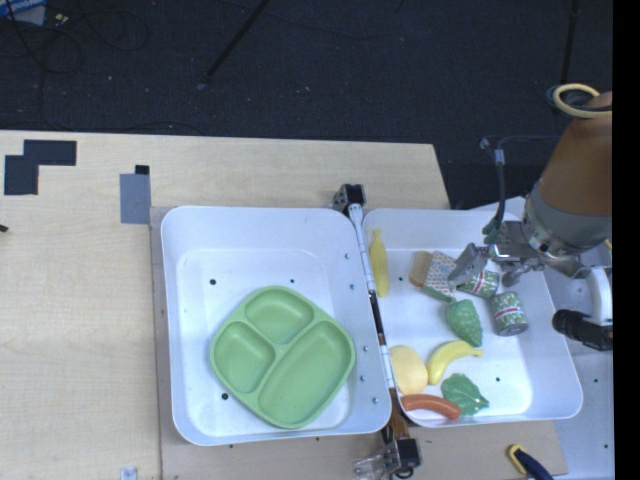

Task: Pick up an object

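We are looking at the gripper hanging low over the upper part of the right bin, reaching in from the right under the grey and orange arm. Its fingers are standing apart, with nothing between them as far as we can tell. One fingertip is lying just beside a small patterned can, and the other is pointing toward a tan sponge-like block just to its left; whether either is touching, we cannot tell. A second patterned can is sitting just below and to the right of the gripper. A dark green vegetable is lying right below it. Farther below we are seeing a banana, a pale lemon, a leafy green piece and a red sausage. A yellow corn cob is resting well to the left, against the bin's edge. Beyond that, the left bin is holding a green divided plate.
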